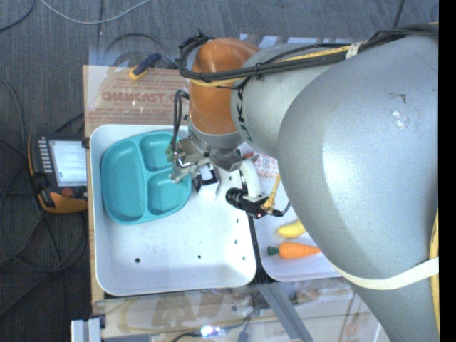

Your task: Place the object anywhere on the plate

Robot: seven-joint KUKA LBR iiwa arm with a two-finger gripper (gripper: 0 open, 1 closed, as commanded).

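Plate [132, 184], teal with three compartments, sits in the left bin [178, 262] toward its far left, nothing visibly on it, so placing looks not yet done. Gripper [187, 166] hovers at the plate's right rim; cannot tell its state or whether it holds anything, wrist hides it. Likely objects, a carrot [296, 250] and a banana [291, 228], lie in the right bin [299, 269], well apart from the plate. Arm bulk blocks much of the right side; black cable [246, 201] dangles near the bins' shared edge
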